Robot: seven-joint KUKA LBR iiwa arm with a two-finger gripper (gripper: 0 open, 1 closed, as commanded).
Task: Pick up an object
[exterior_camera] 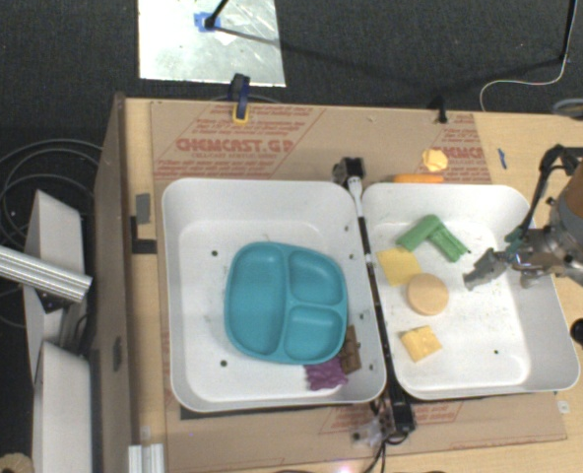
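My gripper (483,269) reaches in from the right over the right bin (508,363). It hangs just right of a tan round disc (428,294) and holds nothing that I can see. A green L-shaped block (431,236) lies behind the disc. A flat yellow square (399,265) sits to the disc's left, and a small yellow wedge (421,343) in front of it. In the left bin (198,225) lies a teal divided plate (286,302), with a purple piece (323,373) and a brown piece (351,350) at its front right edge.
An orange piece (418,177) rests at the right bin's back rim. A yellow item (435,159) sits on the cardboard behind it. The divider (367,284) between the bins runs front to back. Cables trail at the back right and far left.
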